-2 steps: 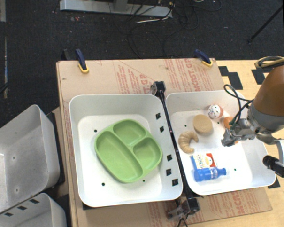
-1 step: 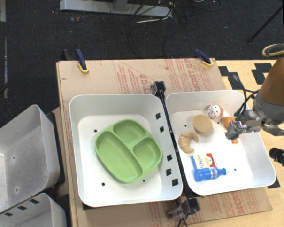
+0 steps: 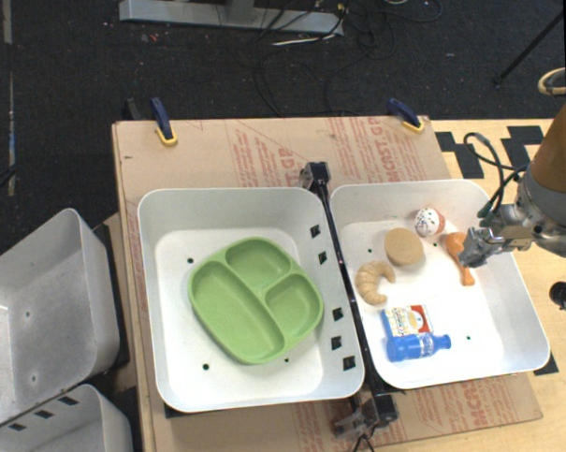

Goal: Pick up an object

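The green plate (image 3: 256, 298) fills the left bin (image 3: 161, 226). In the right bin (image 3: 522, 341), the gripper (image 3: 475, 248) sits over the carrot (image 3: 460, 256) by the right edge. Gripper's hold: I cannot tell. It should squeeze the carrot's middle, then lift slowly.

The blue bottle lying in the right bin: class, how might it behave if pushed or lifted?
The blue bottle lies on its side, so a sideways push would probably roll it. It looks like small plastic, likely light. Its smooth round body may slip from a pinch.
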Motion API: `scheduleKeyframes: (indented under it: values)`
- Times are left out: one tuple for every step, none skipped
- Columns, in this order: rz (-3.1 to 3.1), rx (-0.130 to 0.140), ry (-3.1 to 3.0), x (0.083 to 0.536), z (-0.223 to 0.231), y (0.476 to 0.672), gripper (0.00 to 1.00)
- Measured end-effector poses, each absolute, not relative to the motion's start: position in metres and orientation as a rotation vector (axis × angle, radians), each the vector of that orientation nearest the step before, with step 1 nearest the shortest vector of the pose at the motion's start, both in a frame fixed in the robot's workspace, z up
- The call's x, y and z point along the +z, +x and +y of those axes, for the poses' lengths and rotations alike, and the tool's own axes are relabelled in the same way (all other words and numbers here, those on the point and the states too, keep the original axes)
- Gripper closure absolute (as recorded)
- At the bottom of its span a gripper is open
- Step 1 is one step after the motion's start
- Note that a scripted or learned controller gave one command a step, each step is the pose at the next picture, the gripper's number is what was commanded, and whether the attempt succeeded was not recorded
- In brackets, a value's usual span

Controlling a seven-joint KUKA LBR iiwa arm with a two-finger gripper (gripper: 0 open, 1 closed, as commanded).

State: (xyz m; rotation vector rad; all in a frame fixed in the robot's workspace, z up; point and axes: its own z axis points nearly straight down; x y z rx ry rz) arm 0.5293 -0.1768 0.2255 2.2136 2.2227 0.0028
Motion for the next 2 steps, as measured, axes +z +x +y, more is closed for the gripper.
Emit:
scheduleKeyframes:
  values:
    - [2.229,-0.001,2.217,0.218,-0.129,0.518,1.0]
    - [2.232,0.002,2.213,0.229,-0.074,0.51,1.0]
